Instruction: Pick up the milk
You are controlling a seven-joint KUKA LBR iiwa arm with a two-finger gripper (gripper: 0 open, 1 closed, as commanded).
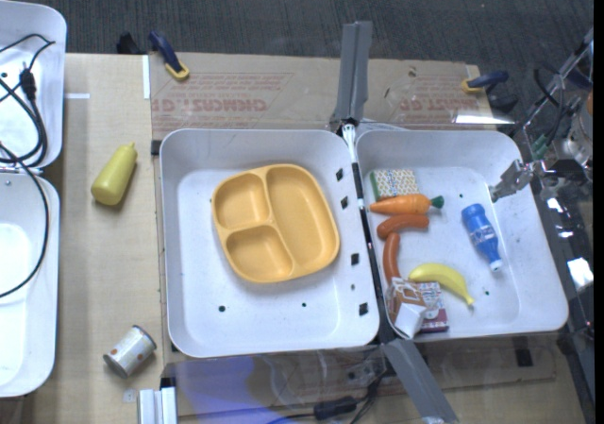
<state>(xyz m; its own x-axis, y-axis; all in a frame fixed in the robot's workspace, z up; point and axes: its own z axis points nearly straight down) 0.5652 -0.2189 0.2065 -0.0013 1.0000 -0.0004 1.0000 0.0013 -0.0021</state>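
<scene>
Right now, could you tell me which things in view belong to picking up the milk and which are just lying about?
Belongs to the job:
milk carton, near the front of the right bin
gripper, at the right bin's far right edge

Lying about:
banana
blue bottle
carrot
sausage
yellow divided plate, in the left bin

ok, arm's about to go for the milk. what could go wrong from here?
1. The milk carton lies tipped in the right bin's near-left corner, close to the walls, so fingers may hit the rim.
2. The banana and sausage lie right beside the carton and could get bumped or grabbed instead.
3. The gripper sits at the bin's far right edge, so its path crosses the blue bottle.
</scene>
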